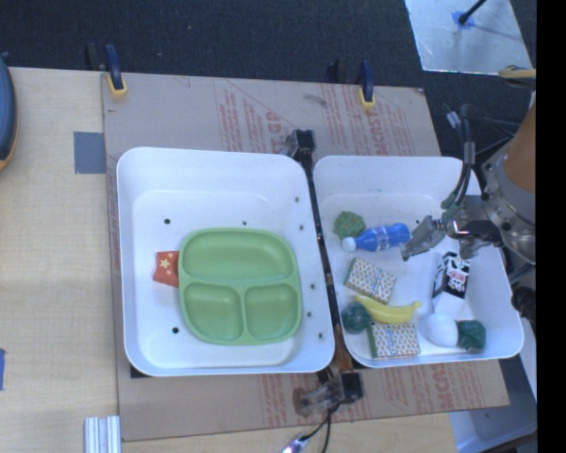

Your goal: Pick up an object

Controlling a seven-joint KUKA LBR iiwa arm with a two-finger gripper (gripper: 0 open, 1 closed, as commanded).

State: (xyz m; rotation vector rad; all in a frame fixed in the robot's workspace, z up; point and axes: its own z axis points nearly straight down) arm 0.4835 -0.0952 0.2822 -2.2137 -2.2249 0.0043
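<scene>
Camera view has the gripper (pixel 441 239) hanging over the right bin (pixel 396 168) with its fingers spread and nothing between them, so I'd guess it's lining up a grab. Nearest pick is the blue bottle (pixel 381 238), lying flat just at the gripper's 9 o'clock. The left bin (pixel 137 253) holds a green tray (pixel 236 286).

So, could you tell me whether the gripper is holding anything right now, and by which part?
Nothing is held: the gripper is open above the right bin, between the blue bottle and the black-and-white toy.
</scene>
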